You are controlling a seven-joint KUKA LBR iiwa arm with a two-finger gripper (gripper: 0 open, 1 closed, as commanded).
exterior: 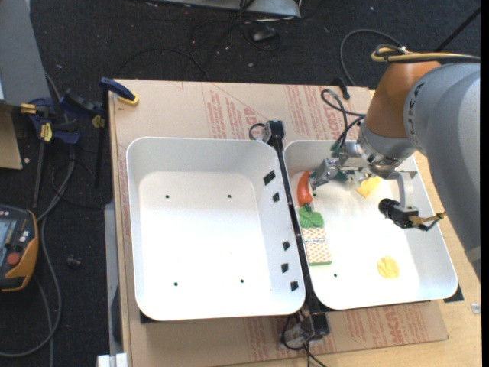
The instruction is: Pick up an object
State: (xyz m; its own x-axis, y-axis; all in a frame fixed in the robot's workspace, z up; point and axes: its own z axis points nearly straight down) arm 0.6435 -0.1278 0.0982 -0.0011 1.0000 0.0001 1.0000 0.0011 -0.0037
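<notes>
Gripper (330,171) sits low over the far-left part of the right bin (428,281), just beside the red object (304,189). Can't tell jaw state, too small and cluttered.

Candidates all in the right bin:
- red object against the left wall, far end
- green piece (311,219) touching it on the near side
- patterned packet (316,248) just near of that
- pale yellow block (368,186) under the wrist
- yellow disc (388,267) near-right, standing well apart

Judgement: red one looks small, light, smooth, probably rigid plastic, so it may slip. It hugs the wall; grip across its narrow width. Left bin (141,228) isn't involved.
</notes>
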